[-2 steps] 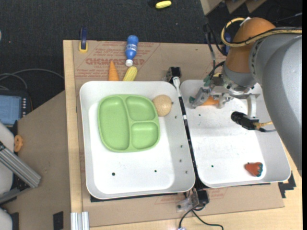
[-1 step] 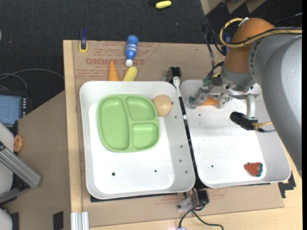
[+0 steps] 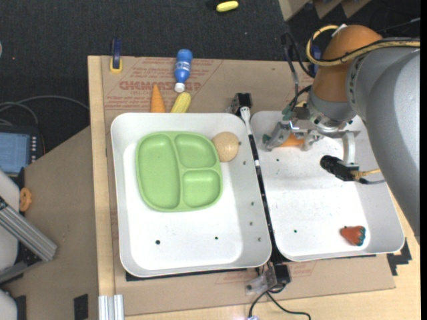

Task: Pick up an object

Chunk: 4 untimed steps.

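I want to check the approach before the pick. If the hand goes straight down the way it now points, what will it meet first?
Most likely the small orange object lying under the hand at the far end of the right bin, though depth is hard to judge from this slanted view.

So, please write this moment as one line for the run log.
arm: over right bin far end | gripper: low, beside orange item | red toy: near corner | left bin: green plate, ball
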Motion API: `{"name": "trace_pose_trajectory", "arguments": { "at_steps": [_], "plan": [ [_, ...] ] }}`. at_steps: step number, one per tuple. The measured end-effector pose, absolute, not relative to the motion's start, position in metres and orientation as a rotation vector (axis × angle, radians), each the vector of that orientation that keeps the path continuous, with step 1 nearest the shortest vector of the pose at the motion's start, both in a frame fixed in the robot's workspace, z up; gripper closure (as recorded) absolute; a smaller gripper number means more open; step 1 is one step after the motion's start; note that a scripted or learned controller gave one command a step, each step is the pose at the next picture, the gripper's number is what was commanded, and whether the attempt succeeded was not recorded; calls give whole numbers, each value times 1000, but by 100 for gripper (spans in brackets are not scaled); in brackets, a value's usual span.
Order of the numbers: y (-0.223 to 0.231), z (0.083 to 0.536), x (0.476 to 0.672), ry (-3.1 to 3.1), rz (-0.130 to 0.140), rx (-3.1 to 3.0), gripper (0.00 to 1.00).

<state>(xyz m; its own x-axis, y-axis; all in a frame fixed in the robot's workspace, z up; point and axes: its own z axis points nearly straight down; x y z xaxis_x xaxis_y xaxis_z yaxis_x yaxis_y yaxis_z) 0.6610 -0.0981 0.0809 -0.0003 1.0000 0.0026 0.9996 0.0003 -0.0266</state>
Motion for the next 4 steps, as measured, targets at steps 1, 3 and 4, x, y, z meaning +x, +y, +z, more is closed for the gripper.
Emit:
{"name": "trace_pose_trajectory", "arguments": {
  "at_steps": [1,3,4],
  "plan": [
    [-99,81,661,-2208,26,-2204,0],
    [-101,81,661,-2208,26,-2204,0],
    [-101,81,661,-2208,26,-2204,0]
  ]
}}
